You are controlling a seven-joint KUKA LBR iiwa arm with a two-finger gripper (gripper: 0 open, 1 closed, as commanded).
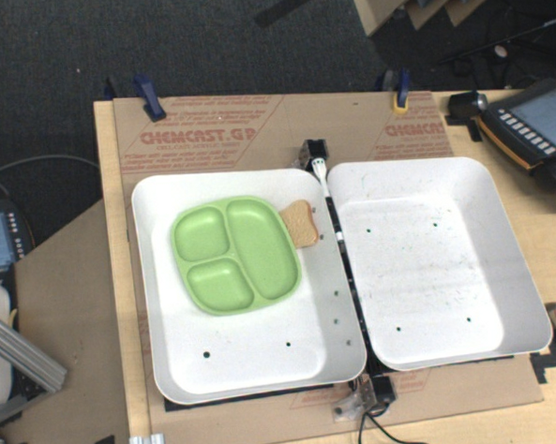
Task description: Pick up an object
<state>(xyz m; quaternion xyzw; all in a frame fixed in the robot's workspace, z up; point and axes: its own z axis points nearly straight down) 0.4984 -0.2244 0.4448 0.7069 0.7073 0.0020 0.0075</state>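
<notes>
Two white bins sit side by side on the table (207,136). Inside the left bin (239,359) lies a green divided plate (235,255), with a tan slice of bread (301,224) touching its right edge, beside the wall shared with the right bin (430,254).

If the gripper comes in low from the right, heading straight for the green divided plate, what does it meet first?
Likely the shallow white right bin's outer rim, if low enough; higher up, the tan toast-like piece at the green divided plastic plate's right edge.
</notes>
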